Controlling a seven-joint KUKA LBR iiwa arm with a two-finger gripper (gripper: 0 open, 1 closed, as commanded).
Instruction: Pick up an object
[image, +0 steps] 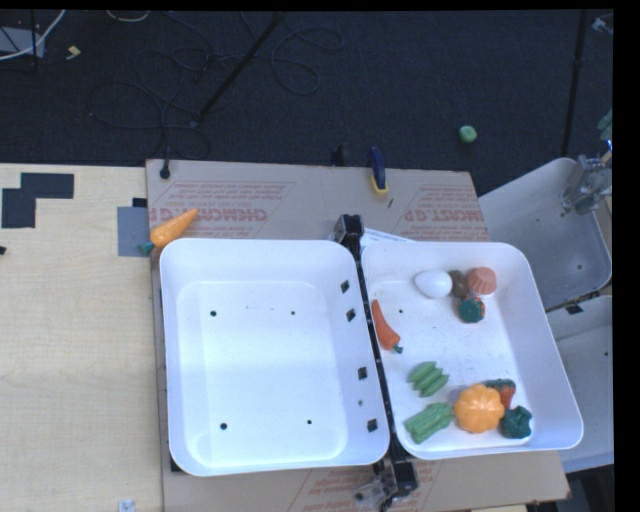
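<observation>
From my station I cannot tell the gripper's state. The pickable toys sit in the right bin (540, 330): an orange pumpkin (479, 408) near its front corner, with a green pod (429, 421) touching it on one side. I worry a descent there clips both and grips neither.

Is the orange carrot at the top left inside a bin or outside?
Outside. The carrot lies on the cardboard just beyond the left bin, near its top-left corner.
</observation>
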